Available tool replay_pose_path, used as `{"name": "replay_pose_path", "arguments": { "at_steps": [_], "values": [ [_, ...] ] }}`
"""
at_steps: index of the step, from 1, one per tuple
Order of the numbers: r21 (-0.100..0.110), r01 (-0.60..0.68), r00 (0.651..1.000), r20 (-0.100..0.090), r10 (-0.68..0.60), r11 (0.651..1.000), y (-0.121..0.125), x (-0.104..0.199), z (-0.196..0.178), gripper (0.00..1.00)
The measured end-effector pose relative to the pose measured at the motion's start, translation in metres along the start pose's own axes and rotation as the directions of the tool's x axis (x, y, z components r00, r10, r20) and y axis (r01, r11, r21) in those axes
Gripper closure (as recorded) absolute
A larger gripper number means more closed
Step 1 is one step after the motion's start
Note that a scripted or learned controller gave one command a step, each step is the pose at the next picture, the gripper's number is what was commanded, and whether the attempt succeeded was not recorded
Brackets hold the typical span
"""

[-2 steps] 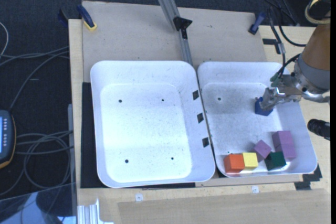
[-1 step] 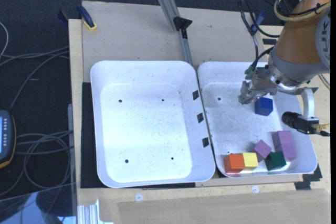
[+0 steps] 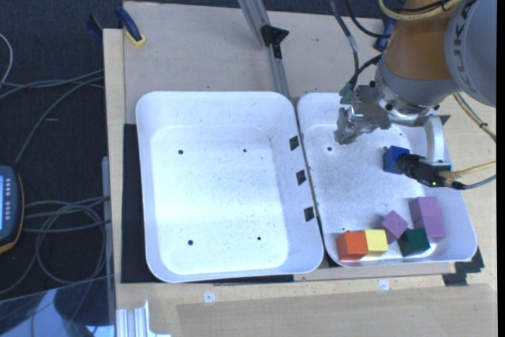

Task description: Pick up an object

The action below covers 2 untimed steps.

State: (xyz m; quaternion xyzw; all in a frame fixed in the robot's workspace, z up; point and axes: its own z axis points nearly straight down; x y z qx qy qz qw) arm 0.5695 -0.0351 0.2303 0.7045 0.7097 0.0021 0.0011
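Five blocks [image 3: 388, 235] lay at lower right in the right bin [image 3: 331, 170]; gripper [image 3: 347, 130] hovered above, jaws unreadable.

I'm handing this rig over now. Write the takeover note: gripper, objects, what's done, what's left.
Gripper: low over the upper part of the right bin, nothing seen between its fingers.
Objects: blue block by the arm; orange block, yellow block, green block and two purple blocks clustered at the bin's near right corner.
Done: nothing picked.
Left: grasp one object and lift it.
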Motion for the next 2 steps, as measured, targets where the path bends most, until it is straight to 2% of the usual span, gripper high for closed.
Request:
{"name": "replay_pose_path", "arguments": {
  "at_steps": [1,2],
  "values": [
    [0.002,0.0,1.0,-0.001,0.0,1.0,0.02,0.054,0.006,1.0],
    [0.002,-0.001,1.0,-0.001,0.001,1.0,0.03,0.101,0.005,1.0]
  ]
}}
